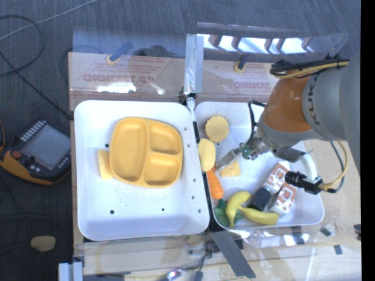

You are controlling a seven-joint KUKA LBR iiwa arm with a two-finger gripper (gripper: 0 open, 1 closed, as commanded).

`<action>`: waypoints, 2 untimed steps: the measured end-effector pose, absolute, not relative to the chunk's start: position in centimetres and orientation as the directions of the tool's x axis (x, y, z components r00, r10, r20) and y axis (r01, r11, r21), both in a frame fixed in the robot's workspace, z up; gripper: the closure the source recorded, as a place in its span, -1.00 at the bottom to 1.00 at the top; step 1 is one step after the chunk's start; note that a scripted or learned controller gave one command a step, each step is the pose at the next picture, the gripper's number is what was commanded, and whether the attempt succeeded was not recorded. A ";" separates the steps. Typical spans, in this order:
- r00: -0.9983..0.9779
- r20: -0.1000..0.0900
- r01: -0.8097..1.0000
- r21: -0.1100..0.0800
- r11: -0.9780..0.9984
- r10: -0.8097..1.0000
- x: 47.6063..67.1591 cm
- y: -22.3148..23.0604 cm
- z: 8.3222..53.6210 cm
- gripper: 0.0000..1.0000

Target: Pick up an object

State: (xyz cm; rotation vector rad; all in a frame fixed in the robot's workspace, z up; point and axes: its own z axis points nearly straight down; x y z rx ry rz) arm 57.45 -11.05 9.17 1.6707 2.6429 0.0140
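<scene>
Near edge, right bin: I see a banana lying at the bin's 6 o'clock, a dark block touching it, and a red-and-white carton just beside that at 4 o'clock.
Carrot: an orange carrot with a green top sits at 7 o'clock in the right bin, against the wall it shares with the other bin.
Hand: my hand is low in the right bin near its centre, pointing toward 9 o'clock; I read two thin fingers slightly parted, with nothing between them.
Nearest thing: a pale yellow wedge lies just beside the fingertips, at the hand's 6 o'clock; I cannot tell whether they touch.
Other pieces: a yellow oval piece lies at the hand's 9 o'clock, and a round yellow biscuit-like piece at its 11 o'clock, apart from it.
Arm: grey with an orange band, it reaches in from 3 o'clock, bent down over the bin.
Left bin: the left bin holds a yellow divided tray, well apart from the hand.
</scene>
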 end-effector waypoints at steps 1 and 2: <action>-0.428 -0.007 0.903 0.015 0.428 0.904 57.5 -11.1 10.0 1.00; -0.426 -0.001 0.905 0.000 0.426 0.905 60.4 -5.5 21.5 1.00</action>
